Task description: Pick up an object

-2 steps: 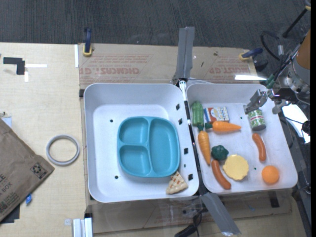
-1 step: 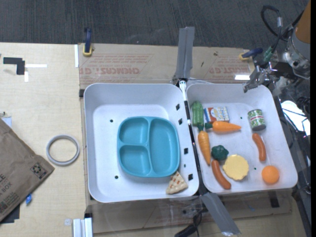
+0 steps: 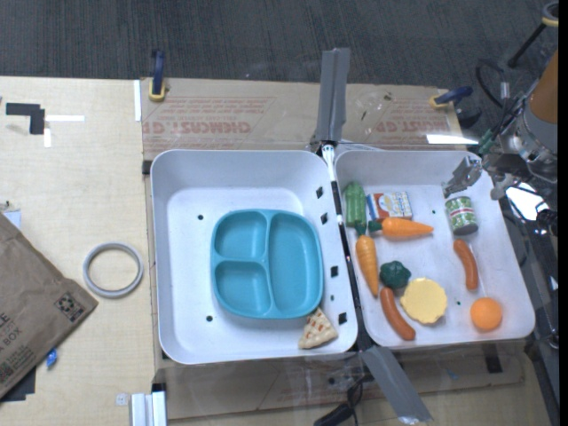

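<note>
Right bin: can under claw

- Arm cut off by right edge, at 3 o'clock.
- Cardboard box cropped at left edge, 8 o'clock.
- Small can label too small to read.

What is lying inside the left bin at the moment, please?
The left bin holds a teal divided plate with nothing visible in its three compartments, and a pizza slice touching the plate's near right corner. Whatever lies beneath the plate is covered.
</note>
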Tool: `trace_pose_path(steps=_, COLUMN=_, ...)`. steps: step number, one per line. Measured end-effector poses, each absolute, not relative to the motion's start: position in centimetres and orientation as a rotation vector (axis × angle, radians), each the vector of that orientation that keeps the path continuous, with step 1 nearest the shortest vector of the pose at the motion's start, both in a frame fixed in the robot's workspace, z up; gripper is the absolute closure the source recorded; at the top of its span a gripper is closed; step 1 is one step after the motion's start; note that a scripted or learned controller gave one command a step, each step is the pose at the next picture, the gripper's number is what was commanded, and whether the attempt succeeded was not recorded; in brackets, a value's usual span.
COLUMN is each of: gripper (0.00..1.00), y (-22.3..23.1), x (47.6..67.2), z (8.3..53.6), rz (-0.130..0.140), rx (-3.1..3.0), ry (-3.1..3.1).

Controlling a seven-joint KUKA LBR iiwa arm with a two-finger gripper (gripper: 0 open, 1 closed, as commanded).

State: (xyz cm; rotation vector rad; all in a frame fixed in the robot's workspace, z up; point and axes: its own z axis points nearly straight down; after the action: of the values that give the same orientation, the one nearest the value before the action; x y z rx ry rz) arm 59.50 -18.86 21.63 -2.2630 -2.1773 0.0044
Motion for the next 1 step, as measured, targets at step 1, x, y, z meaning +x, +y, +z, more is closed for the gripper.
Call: trace_pose_path(steps=1, gripper=0.0, y=-20.86, x=57.62, z=10.16, rz=0.0, rx=-2.03, ry=-2.4)
